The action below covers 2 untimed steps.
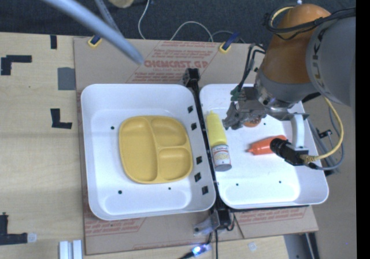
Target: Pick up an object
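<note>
My gripper (pixel 240 118) hangs over the right bin (pixel 272 191), near its upper middle, with the grey arm and orange band behind it at the upper right. A yellow bottle with a white label (pixel 216 138) lies along the bin's left wall, just left of the gripper. An orange carrot-shaped toy (pixel 263 146) lies to the lower right of the gripper. A small orange-red thing (pixel 252 124) shows right under the gripper's body, partly hidden. Nothing is visibly held between the fingers.
The left bin (pixel 98 136) holds a yellow divided plate (pixel 155 148). A black divider (pixel 199 130) with clips runs between the bins. Cables loop off the arm at the right (pixel 329 148). A grey pole (pixel 69 3) crosses the upper left.
</note>
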Motion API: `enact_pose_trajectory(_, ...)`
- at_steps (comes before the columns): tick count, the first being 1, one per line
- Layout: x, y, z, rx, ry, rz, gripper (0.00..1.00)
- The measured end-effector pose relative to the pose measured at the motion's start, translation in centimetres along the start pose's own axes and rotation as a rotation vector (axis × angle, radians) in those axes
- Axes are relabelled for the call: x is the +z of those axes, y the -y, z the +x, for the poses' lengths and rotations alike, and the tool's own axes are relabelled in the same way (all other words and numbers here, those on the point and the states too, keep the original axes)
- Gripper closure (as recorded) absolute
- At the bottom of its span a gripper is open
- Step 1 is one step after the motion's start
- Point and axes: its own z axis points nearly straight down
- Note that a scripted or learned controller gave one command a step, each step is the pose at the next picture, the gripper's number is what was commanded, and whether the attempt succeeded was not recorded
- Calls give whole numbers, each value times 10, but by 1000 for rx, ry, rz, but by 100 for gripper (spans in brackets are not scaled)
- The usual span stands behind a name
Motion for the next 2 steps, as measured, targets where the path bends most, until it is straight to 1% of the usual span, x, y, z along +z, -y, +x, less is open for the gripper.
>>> enact_pose_trajectory(1,3,-28,36,0,-1,0,100)
enact_pose_trajectory(2,0,-50,87,-2,-2,-1,100)
